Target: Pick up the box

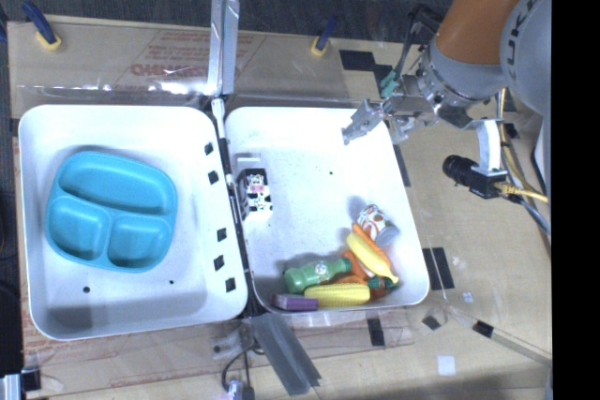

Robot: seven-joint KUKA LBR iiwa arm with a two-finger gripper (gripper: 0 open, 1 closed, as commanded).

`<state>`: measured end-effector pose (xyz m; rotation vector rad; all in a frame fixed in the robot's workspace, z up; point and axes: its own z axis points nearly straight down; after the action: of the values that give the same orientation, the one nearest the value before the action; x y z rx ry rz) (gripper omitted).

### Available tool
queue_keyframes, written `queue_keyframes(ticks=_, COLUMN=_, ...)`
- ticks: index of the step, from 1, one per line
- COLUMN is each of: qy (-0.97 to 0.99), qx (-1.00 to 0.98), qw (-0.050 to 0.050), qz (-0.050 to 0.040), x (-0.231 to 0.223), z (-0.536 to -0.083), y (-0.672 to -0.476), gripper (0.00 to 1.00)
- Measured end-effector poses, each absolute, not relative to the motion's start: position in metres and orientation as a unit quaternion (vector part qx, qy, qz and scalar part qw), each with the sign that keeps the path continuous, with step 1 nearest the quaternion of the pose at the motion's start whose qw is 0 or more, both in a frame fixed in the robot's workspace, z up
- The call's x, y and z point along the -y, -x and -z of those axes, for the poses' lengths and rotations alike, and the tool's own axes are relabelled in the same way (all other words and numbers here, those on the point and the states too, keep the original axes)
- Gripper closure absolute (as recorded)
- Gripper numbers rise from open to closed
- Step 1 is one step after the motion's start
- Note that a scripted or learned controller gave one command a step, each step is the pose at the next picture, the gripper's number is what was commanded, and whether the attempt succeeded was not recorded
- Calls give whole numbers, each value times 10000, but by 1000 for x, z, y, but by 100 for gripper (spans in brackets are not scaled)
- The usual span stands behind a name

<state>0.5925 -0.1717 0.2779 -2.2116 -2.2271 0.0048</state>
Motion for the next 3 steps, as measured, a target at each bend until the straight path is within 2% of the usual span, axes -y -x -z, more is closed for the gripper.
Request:
queue_keyframes(ticks=1, qy=7900, qx=6131, qw=3, qz=-9, x=127, z=-320, y=-598, gripper=0)
queue_keyframes(ticks=2, qy=7564, qx=6541, qw=13, qz=-13, x=195, z=-292, y=-513, gripper=0)
queue_keyframes(ticks=3, qy=7544, qx=6564, qw=20, qz=-20, x=195, z=-302, y=-514, gripper=100)
